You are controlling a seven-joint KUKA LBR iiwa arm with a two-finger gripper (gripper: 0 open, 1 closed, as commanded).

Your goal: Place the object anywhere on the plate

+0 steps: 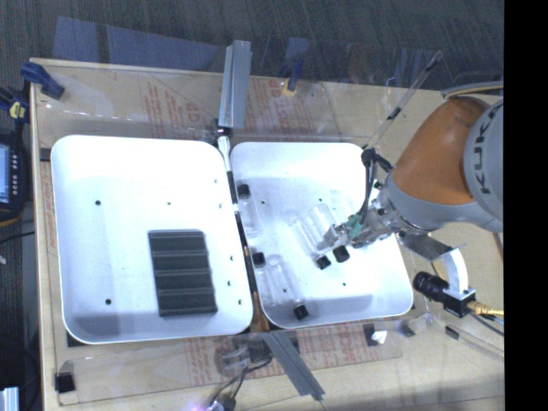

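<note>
1. The task's things look like small clear vials with black caps [324, 261], lying on their sides in the right bin [282, 157]. Two lie under the gripper [342, 234], towards that bin's middle; others [300, 312] lie along its left wall and near its front edge.
2. Handling, as a judgement: light, stiff, smooth and round. Such a vial would likely roll or slip from a loose pinch, and its clear body is hard to make out against the white floor.
3. Best hold, I judge: across the body near the cap, fingers square to its length.
4. The gripper hangs low over the two middle vials; I cannot tell its state, nor whether it holds one.
5. The dark ribbed plate [181, 272] lies in the left bin [86, 157], well apart from the gripper.
</note>
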